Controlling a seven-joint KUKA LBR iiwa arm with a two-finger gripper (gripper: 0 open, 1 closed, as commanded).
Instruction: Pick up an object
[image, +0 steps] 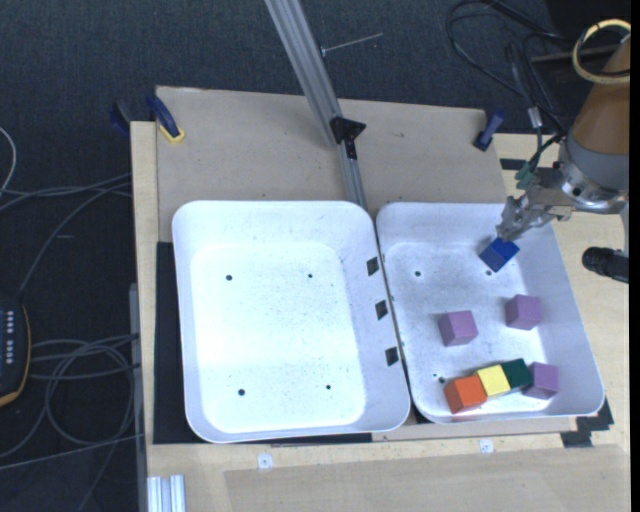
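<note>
My gripper (512, 230) hangs over the far right part of the right bin (432, 250). A blue block (498, 254) sits tilted between its fingertips, and the gripper is shut on it. The block looks raised a little off the bin floor. Lower in the same bin lie three purple cubes (457, 327) (523, 311) (544, 379). A row of orange (464, 393), yellow (492, 380) and green (516, 374) blocks rests against the near rim.
The left bin (270, 320) stands beside the right one, joined by small clips along the shared rim. A slanted metal rail (320, 95) crosses the board behind the bins. Blue clamps (165, 118) (489, 128) hold the board's far corners. Cables trail on the floor to the left.
</note>
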